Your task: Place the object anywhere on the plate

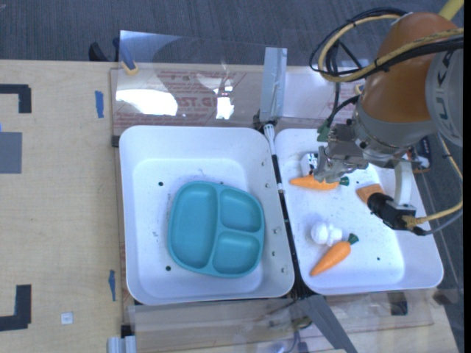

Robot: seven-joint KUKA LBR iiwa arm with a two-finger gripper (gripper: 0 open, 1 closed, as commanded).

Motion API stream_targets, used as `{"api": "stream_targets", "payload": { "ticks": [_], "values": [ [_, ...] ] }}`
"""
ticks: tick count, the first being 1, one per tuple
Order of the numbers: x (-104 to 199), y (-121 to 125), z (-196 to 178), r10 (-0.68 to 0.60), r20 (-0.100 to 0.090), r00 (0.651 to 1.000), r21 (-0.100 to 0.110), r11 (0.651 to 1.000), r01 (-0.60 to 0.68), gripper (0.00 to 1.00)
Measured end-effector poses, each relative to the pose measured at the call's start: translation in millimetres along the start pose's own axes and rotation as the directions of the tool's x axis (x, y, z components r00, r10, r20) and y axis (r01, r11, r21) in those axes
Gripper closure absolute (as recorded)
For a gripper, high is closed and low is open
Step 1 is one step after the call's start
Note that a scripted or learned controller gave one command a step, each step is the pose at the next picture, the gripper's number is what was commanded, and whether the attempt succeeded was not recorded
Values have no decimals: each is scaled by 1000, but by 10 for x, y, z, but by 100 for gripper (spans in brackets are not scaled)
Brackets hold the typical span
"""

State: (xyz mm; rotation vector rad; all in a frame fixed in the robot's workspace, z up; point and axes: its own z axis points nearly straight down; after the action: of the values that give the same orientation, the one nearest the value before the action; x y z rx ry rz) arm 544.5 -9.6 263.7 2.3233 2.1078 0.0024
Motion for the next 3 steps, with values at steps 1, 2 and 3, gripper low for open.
{"api": "stream_targets", "payload": {
  "ticks": [1, 2, 3],
  "values": [
    [-51, -34, 504, -121, -3, 993, 11, 993, 121, 100],
    [494, 13, 807, -226, -5, 974, 12, 974, 226, 100],
    [527, -344, 792, -350, -5, 937, 8, 937, 350, 100]
  ]
}}
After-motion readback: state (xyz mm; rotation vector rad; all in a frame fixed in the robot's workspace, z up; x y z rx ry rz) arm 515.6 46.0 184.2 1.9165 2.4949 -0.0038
